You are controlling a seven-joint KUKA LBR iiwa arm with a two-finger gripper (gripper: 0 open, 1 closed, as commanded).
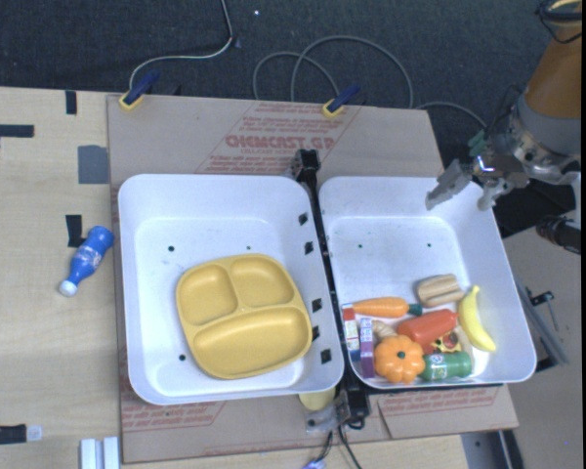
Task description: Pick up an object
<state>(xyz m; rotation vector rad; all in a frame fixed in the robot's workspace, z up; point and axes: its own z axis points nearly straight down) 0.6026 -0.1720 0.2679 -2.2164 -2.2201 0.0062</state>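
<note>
The right bin (400,225) holds a heap of toy food at its near end: a banana (478,320), an orange pumpkin (403,358), a carrot (382,308), a red pepper (431,325), a bread roll (439,287) and a green can (447,364). My gripper (466,186) hangs above the far right corner of that bin, well away from the heap. Its two grey fingers (446,187) are spread apart with nothing between them.
The left bin (156,213) holds a yellow divided tray (244,314). A blue and white bottle (86,258) lies on the bench left of the bins. Cables loop on the dark floor behind the cardboard. The arm's orange band (557,71) is at the right edge.
</note>
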